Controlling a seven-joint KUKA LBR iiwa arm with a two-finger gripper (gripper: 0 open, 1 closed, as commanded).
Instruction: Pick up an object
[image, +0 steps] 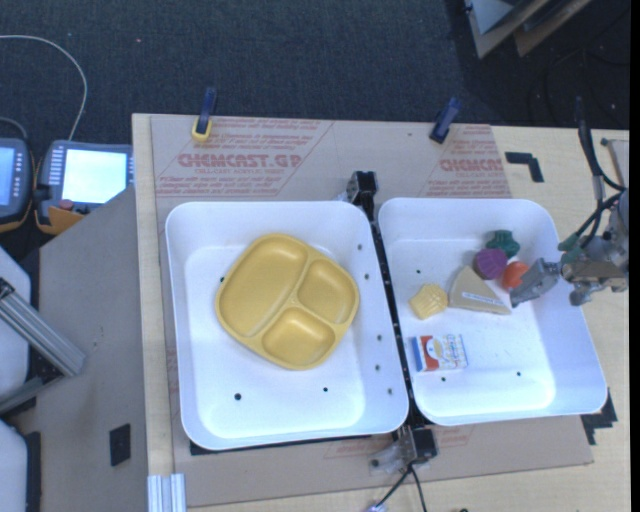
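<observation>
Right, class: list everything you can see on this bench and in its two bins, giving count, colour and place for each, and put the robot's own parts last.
Bins: two, white, side by side on the bench.
Divided plate: one, yellow, middle of the left bin.
Corn piece: one, yellow, right bin, near its left wall.
Wedge: one, cream, right bin, right of the corn piece.
Toy vegetables: small cluster, purple, green and orange, right bin, above the wedge.
Small carton: one, white with red and blue, right bin, lower left.
Clamps: two, at the board's far edge.
Gripper: one, grey, at the right bin's right side, beside the vegetables.
</observation>
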